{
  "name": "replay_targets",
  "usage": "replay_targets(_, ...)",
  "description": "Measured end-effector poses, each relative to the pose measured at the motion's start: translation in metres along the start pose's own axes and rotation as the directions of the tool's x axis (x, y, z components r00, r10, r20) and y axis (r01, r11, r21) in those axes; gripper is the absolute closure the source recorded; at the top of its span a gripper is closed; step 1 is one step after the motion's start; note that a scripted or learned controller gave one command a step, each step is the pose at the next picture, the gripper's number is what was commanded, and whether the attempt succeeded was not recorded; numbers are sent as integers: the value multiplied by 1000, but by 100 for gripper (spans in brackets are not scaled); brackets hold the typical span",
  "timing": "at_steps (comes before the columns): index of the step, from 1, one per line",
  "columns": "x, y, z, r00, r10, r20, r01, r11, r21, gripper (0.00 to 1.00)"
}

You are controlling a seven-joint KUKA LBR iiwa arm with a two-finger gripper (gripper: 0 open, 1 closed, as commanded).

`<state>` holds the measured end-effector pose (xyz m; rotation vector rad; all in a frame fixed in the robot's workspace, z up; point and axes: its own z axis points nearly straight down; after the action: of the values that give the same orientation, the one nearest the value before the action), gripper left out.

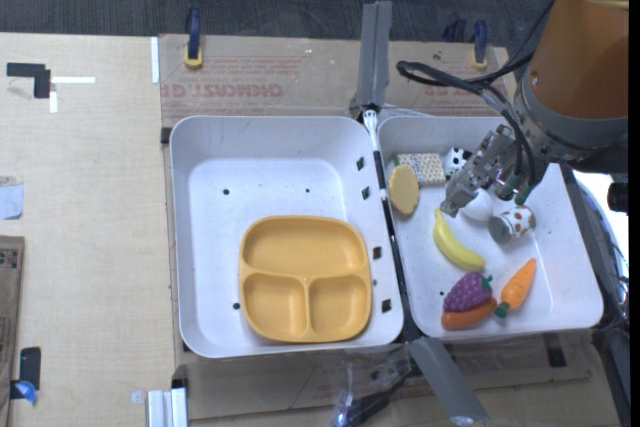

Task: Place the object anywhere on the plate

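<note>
Hovering over the right bin [580, 245] is where you are finding the arm [585, 35] just now, with the end effector [478, 183] dipping toward the clutter of toy food, so I am reading this as the picking step, with nothing yet on its way to the plate. You are looking at a yellow banana [457, 241] just below the tool, a pale round slice [404, 190] up against the bin's left wall, a checkered block [428, 168] behind it, a small white cup [512, 224] lying on its side to the right, and a bunch of grapes [467, 293] and a carrot [517, 284] down near the front edge. Which of these is the object you are after I cannot tell; the tool is nearest the banana and the cup. Whether the end effector is apart or together I cannot tell either, since its tip is blurring into the white floor and the cables around it, and nothing is showing clamped in it. The yellow plate [305, 275] is waiting in the left bin [200, 235], three compartments, bare, well apart from the tool across the divider between the two bins. In my judgement the next move is calling for a clean closure on one item, a lift clear of the rim, then a carry leftward over that divider. A black-and-white thing behind the tool is too hidden to name.
</note>
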<state>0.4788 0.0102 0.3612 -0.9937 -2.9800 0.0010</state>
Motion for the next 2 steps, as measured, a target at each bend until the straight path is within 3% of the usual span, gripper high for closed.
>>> replay_targets(1, 6, 8, -63, 860, -510, 5, 510, 860, -1, 100)
replay_targets(2, 14, 20, -41, 766, -643, 3, 643, 766, -1, 100)
